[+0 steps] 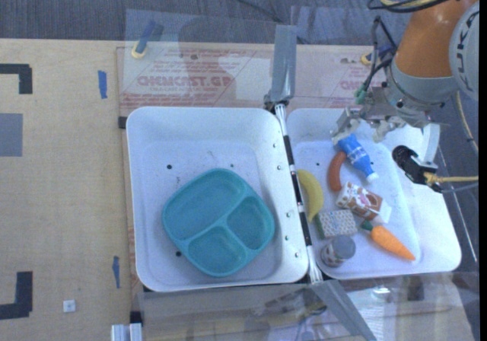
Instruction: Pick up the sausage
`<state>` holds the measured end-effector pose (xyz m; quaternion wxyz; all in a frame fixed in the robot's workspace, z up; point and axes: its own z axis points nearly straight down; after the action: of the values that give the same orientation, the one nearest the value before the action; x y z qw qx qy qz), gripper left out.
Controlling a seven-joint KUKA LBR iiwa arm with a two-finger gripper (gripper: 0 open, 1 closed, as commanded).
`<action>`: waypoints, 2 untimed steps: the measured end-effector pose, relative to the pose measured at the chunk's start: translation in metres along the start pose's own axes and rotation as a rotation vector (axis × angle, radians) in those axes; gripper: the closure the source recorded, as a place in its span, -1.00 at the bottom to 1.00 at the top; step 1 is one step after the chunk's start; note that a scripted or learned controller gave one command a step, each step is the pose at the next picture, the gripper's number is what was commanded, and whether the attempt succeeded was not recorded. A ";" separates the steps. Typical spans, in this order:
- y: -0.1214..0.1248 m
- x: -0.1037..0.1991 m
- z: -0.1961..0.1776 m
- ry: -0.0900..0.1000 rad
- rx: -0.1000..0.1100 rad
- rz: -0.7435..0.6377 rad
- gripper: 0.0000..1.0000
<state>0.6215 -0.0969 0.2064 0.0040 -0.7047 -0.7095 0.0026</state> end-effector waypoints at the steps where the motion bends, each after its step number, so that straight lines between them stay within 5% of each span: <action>1: -0.017 0.010 0.025 0.000 -0.001 -0.433 -1.00; 2: -0.048 -0.013 0.116 -0.001 -0.005 -0.363 -1.00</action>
<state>0.5725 -0.1101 0.0909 0.0026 -0.5650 -0.8251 0.0005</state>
